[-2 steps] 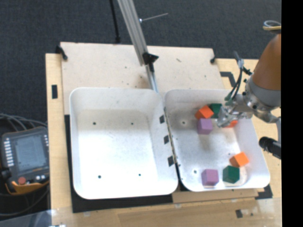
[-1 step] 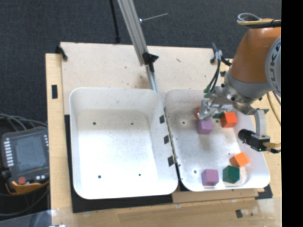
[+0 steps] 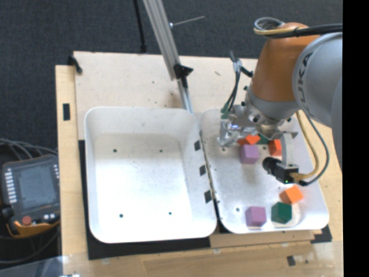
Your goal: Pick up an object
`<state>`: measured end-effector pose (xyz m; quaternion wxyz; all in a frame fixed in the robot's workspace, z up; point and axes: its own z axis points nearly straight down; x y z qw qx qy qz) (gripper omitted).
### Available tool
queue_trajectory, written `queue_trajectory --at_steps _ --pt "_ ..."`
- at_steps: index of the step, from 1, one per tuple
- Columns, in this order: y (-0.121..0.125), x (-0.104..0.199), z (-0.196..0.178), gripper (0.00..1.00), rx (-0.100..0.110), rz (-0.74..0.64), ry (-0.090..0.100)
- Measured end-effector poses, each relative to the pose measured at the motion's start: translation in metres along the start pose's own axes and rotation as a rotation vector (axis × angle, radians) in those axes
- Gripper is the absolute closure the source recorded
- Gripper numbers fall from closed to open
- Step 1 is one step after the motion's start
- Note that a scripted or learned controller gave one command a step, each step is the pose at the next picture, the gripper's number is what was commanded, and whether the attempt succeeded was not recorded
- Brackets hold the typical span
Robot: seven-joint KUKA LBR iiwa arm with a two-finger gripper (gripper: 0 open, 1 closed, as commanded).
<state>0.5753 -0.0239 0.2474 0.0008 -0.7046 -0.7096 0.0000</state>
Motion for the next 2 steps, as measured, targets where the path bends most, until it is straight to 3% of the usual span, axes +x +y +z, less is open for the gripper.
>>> queue_trajectory --at_steps 2 --pt "0.024 0.099 -0.011 1.00 -0.003 0.000 0.000"
